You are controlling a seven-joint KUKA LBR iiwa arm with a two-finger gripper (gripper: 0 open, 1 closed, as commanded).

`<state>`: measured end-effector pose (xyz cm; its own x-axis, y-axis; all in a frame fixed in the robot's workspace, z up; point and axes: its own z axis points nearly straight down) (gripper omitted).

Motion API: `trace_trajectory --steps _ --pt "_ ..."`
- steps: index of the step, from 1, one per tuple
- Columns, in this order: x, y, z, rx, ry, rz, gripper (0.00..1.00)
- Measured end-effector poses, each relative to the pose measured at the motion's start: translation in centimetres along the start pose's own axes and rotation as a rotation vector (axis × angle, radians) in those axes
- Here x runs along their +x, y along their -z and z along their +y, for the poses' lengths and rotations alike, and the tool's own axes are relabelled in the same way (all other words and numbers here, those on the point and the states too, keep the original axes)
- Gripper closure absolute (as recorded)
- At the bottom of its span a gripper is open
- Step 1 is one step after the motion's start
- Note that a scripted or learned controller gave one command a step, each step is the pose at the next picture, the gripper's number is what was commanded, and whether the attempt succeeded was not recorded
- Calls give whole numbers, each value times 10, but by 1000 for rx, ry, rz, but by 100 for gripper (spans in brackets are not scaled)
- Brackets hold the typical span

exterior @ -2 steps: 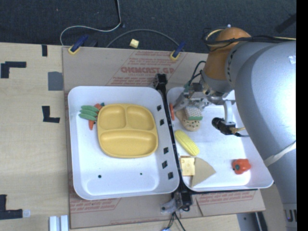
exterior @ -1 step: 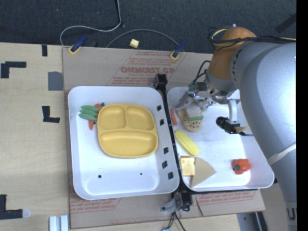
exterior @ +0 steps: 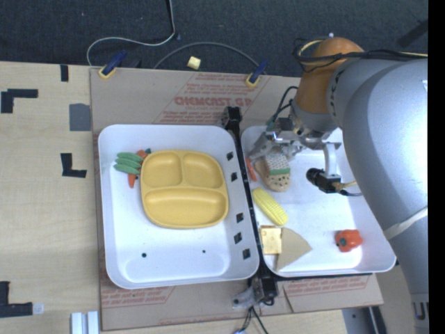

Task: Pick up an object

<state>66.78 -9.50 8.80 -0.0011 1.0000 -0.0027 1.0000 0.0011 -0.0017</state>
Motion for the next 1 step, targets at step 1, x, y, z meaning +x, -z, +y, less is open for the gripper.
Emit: trace_trajectory --steps 1 --pt "-25 9 -4 -1 -2 0 0"
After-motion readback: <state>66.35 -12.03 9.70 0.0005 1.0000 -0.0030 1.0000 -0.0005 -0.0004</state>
